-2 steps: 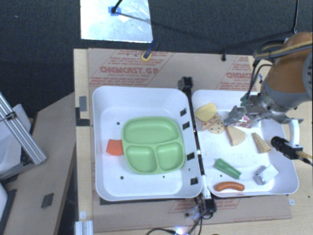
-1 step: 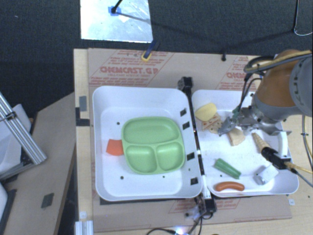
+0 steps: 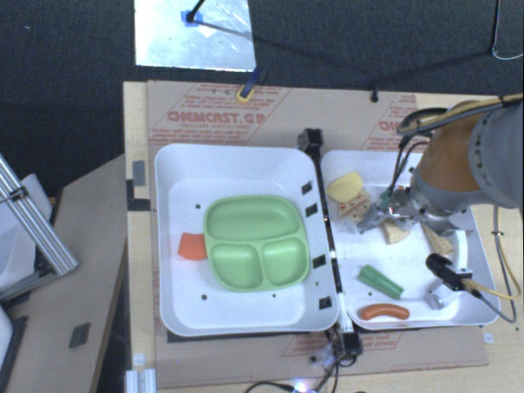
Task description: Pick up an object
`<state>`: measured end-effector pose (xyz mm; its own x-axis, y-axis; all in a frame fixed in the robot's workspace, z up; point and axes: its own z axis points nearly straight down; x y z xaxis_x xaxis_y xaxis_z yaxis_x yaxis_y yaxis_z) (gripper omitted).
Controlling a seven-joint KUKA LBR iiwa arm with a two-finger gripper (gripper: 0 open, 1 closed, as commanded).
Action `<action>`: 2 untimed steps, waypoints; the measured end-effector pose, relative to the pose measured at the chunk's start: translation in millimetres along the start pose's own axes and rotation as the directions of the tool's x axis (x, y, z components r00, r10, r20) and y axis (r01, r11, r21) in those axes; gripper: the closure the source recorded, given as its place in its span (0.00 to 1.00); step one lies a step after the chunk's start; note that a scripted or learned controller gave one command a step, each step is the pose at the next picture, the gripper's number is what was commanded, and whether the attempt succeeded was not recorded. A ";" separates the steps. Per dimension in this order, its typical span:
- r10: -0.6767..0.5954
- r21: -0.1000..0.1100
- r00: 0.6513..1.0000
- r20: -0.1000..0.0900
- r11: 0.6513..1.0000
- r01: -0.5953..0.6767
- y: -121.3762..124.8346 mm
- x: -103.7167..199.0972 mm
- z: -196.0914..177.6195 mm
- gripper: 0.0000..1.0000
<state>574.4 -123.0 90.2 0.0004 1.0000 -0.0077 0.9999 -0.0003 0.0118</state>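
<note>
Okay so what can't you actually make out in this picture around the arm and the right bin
- Jaws state: the gripper is too small and blurred in the camera view to tell.
- Tan pieces under it: partly covered by the wrist, so contact is unclear.
- Cone-like item: half hidden by the arm.
- Right bin: its far corner lies behind the arm.

Grey rounded arm casing [image 3: 499, 150] with a broad orange band [image 3: 446, 158] above the wrist, dark cables looping over that band and trailing down toward a metallic silver gripper [image 3: 385, 214], plus a thin yellowish cable running along the top.
</note>
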 end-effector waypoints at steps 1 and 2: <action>0.001 -0.016 1.000 0.005 1.000 -0.001 4.2 -1.9 -15.3 1.00; -0.005 0.004 1.000 -0.007 1.000 0.005 12.9 1.5 -77.3 1.00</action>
<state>586.4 -120.9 167.7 -0.0048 1.0000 -0.0013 1.0000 0.0048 0.0077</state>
